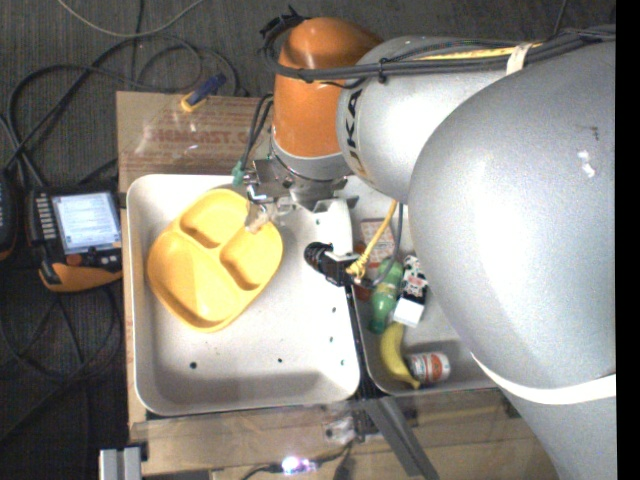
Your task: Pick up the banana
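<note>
The claw [262,208] hung over the far edge of the yellow tray [213,257] in the left bin [250,368], its grip state impossible to tell, while the banana [396,356] lay well to its right and nearer the camera in the right bin [375,373], beside a can [432,368] and a green bottle [386,301].

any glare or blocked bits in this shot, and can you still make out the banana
Camera view: the big grey arm crowds the right side, covering much of the right white bin; soft glare on its rounded shell; the yellow banana stays visible at that bin's near edge, beside a small red-and-white can; the yellow divided plastic plate is evenly lit, reasonably sharp.
</note>
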Motion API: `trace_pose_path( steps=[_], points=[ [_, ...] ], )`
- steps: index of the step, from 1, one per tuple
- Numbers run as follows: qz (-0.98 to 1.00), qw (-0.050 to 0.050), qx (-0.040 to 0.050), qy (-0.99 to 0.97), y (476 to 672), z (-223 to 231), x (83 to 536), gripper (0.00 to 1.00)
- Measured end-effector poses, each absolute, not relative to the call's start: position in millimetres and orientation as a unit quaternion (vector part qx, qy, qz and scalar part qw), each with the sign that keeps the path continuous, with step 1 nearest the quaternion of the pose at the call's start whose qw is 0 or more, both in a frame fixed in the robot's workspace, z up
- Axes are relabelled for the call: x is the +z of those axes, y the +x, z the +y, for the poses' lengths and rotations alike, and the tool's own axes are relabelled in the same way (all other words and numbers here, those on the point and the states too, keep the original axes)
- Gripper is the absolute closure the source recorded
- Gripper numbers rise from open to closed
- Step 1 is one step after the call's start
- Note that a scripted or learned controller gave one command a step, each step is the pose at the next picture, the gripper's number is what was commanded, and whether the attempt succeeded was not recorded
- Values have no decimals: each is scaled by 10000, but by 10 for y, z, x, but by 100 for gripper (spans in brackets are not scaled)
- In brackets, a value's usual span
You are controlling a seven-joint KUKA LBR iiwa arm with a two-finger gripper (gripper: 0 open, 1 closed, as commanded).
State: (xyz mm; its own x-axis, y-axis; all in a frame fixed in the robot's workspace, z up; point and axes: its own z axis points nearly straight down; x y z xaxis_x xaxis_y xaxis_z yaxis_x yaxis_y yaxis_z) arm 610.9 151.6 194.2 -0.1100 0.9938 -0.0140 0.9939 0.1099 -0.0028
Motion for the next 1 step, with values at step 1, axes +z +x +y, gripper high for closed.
trace_pose_path(
  steps=[1],
  points=[
    [7455, 114, -63, 6664, 5835, 1686, 2077, 100]
  ],
)
